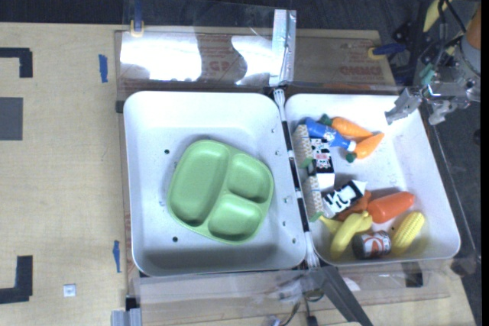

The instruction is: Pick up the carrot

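Carrot [391, 204] lies in right bin [435, 187]; end effector [416, 104] apparently released above rim.

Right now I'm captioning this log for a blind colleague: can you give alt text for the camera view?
A gripper hovers at the upper right rim of the right bin, apart from the toy food piled inside, including an orange carrot near the bin's top. The left bin holds a green divided plate.
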You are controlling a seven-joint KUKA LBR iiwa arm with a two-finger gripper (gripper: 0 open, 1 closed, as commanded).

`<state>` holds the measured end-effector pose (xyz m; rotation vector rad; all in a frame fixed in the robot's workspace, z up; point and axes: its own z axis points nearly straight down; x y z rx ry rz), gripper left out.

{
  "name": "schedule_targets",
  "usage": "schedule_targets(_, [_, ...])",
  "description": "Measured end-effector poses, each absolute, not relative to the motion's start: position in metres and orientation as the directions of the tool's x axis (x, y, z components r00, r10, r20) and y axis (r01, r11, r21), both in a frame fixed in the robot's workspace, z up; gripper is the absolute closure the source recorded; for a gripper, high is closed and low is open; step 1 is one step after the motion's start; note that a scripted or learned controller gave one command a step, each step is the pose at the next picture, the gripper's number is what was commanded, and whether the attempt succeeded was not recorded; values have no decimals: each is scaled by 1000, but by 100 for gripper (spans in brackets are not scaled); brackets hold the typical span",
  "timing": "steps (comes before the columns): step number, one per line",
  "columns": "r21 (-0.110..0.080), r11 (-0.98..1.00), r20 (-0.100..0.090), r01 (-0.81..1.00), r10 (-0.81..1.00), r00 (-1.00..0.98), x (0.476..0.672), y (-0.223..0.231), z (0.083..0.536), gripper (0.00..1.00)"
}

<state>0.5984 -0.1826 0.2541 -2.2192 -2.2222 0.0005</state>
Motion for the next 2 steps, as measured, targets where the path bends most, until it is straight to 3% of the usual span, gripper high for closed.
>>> schedule_targets(1, [-1, 222, 1, 975, 975, -222, 593, -184, 239, 0])
schedule_targets(2, [5, 378, -5, 926, 926, -378, 597, -218, 275, 0])
